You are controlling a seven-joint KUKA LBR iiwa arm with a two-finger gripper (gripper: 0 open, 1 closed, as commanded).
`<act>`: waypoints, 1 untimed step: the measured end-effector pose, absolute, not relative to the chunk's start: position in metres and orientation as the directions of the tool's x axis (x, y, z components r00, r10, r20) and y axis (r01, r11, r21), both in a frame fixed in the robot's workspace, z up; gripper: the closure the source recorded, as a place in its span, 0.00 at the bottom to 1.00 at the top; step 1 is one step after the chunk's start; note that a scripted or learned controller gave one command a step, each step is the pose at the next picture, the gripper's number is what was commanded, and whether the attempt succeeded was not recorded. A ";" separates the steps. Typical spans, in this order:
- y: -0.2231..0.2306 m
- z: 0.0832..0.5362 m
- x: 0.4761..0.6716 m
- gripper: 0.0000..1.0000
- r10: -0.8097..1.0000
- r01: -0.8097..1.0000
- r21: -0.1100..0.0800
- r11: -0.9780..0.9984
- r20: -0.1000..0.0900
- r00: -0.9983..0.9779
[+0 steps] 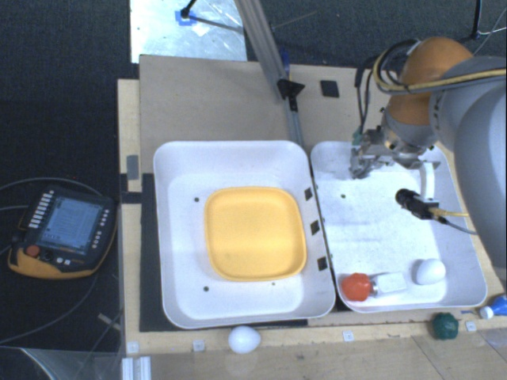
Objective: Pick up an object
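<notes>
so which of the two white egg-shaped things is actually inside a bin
The white egg-shaped object at the right bin's lower right corner; the other white egg lies outside, below the left bin.

No legible text or labels anywhere.

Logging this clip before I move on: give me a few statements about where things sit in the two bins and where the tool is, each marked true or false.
1. The yellow plate lies in the left bin. True.
2. The tool is over the left bin. False: it is at the far end of the right bin.
3. The orange ball sits at the right bin's near edge. True.
4. The white egg lies on the yellow plate. False: it is in the right bin.
5. Another white egg-shaped object lies outside the bins, on the bench. True.
</notes>
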State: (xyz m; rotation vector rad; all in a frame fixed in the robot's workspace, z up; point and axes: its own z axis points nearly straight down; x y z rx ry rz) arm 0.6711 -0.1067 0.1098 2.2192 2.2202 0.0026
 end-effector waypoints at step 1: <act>-0.105 0.154 0.668 1.00 1.000 1.000 0.004 0.001 0.000 -0.001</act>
